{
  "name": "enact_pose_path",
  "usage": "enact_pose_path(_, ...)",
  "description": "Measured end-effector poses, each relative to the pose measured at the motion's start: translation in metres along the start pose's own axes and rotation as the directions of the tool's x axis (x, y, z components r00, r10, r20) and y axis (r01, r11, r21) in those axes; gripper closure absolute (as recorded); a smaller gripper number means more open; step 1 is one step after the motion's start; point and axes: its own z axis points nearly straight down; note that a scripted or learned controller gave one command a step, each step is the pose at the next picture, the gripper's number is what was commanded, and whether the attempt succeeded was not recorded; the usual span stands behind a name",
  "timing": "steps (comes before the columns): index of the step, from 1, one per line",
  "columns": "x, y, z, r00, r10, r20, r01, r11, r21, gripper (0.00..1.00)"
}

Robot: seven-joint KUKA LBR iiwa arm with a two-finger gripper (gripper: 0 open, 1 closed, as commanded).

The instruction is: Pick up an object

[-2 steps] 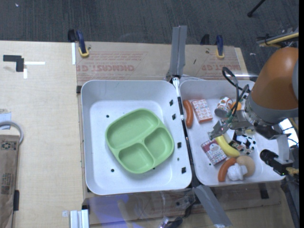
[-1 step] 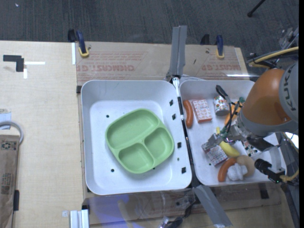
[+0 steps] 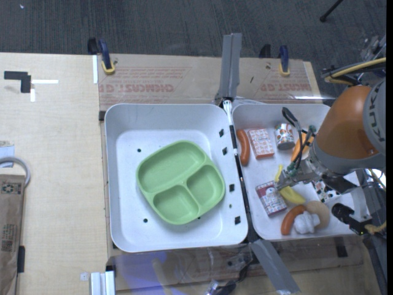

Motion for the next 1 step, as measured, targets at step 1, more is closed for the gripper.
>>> enact_pose_path(1,0.0393,0.0347,-0.0839,0.996,-0.089,-0.005,0.089,0.996,0.008,1.00)
